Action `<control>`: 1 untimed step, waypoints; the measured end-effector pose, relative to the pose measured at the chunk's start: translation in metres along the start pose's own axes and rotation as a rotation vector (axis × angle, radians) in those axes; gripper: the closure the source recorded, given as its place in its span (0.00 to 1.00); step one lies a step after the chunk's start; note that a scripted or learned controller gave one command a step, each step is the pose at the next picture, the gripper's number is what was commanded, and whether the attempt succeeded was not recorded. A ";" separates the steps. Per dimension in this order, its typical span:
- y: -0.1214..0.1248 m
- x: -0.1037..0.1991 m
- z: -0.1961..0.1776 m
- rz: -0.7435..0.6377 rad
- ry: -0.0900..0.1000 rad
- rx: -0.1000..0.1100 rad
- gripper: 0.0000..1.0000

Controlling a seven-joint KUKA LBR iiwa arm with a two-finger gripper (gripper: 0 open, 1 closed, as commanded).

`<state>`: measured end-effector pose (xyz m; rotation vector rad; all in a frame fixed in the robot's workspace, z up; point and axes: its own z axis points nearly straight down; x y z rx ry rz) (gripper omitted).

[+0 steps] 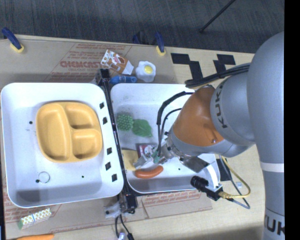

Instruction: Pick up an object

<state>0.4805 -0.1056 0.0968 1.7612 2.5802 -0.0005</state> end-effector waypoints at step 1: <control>0.000 0.000 0.000 0.000 0.000 0.000 0.00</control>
